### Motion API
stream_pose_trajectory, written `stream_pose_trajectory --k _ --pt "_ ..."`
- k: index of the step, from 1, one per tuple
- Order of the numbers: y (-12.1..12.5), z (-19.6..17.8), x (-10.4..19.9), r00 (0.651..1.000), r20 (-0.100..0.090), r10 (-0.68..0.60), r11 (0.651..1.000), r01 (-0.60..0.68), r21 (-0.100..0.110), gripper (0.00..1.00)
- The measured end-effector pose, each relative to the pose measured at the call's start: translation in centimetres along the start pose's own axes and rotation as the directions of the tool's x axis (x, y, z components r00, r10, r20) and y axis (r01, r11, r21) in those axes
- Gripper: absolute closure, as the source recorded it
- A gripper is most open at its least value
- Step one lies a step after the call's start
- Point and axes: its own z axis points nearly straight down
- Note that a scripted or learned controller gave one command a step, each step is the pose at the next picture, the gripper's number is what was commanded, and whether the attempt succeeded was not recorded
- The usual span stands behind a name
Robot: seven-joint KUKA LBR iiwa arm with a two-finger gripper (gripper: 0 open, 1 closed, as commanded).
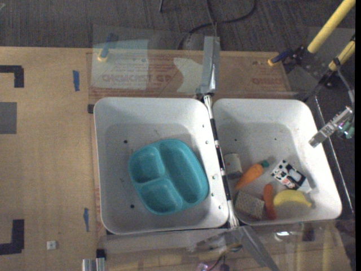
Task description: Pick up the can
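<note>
The robot's fingers [320,138] hung over the right rim of the right bin [265,117], too small and blurred to tell whether they were spread or pressed together; nothing showed between them. The can [233,165] lay well to the fingers' left and somewhat lower in the view, against that bin's left wall. Between can and fingers lay a carrot [252,175] and a black-and-white carton [288,175], the carton nearest the fingers. Below the fingers and to their left sat a banana [291,199], a red piece [269,201] and a grey block [250,205]. Far to the fingers' left, the left bin [146,114] on the table [45,151] held a teal divided plate [167,176].
</note>
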Motion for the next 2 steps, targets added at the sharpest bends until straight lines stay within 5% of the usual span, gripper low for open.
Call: stream_pose_trajectory --k 1,2 --pt "-2.5 1.5 2.2 0.999 -0.002 0.038 0.999 -0.038 0.001 1.00" --pt "-5.2 2.5 2.0 0.983 -0.001 -0.182 0.983 0.182 0.000 1.00"
